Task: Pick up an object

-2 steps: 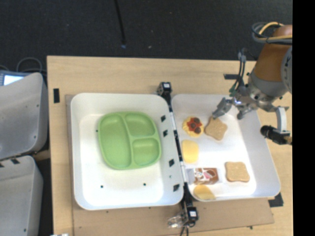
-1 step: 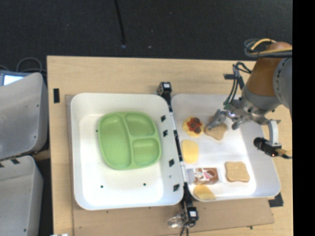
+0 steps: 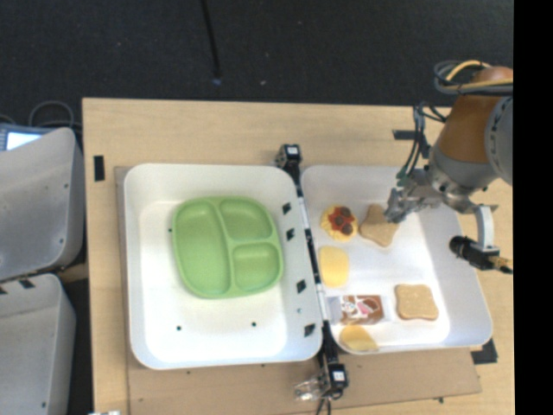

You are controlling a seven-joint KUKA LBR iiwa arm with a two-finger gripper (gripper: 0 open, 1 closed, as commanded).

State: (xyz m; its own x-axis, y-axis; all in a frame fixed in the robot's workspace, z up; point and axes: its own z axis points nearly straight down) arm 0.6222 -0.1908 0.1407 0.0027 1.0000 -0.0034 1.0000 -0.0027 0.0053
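From the camera view I am working the gripper [image 3: 396, 207] at right of centre, low over the tan toast piece [image 3: 377, 231] in the right bin [image 3: 458, 318]. To do this well, I am judging it needs centring over the piece before closing. I cannot tell the fingers' state. The piece is looking flat, irregular, pale brown, lying beside the pizza toy [image 3: 339, 221].

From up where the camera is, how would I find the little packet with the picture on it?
Look in the right-hand white bin, the one without the green tray. Near its front edge, between a pale yellow piece and a slice of toast, lies the packet. It is the one flat thing with red-brown and white printing on it; its neighbours are plain.
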